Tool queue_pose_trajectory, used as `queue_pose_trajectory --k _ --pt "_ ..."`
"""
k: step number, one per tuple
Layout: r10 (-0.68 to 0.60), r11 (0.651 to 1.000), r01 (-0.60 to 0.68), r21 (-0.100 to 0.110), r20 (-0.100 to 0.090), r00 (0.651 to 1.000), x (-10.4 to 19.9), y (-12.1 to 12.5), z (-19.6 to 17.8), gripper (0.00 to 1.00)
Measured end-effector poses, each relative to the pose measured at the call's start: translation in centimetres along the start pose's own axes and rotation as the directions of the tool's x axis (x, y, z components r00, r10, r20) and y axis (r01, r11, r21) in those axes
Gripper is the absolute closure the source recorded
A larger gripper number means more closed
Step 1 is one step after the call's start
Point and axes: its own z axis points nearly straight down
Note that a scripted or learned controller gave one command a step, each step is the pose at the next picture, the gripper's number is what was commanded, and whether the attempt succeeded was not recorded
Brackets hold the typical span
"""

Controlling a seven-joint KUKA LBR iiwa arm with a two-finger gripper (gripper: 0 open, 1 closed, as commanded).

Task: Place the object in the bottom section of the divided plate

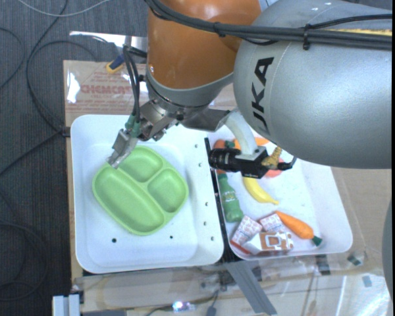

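Gripper (120, 151) sits over the top-left rim of the green divided plate (140, 190) in the left bin (145, 252). We can't tell how far its fingers are open, and we see nothing between them. Right bin (336, 232) holds a banana (259, 190), carrot (296, 224), green bottle (230, 199) and snack packets (262, 234); which one is the task object, we can't tell.

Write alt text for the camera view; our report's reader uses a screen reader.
A grey-and-orange robot arm's gripper hovers at the upper-left rim of a green divided plate in the left white bin. The right bin holds toy food, including a carrot and banana.
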Motion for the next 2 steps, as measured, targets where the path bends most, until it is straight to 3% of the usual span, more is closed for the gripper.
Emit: queue_pose_trajectory --k 1,2 --pt "-0.001 1.000 0.001 0.002 0.003 1.000 0.0 0.1 -0.9 1.00" --pt "0.022 1.000 -0.022 0.001 0.000 1.000 -6.7 0.7 -0.9 1.00"
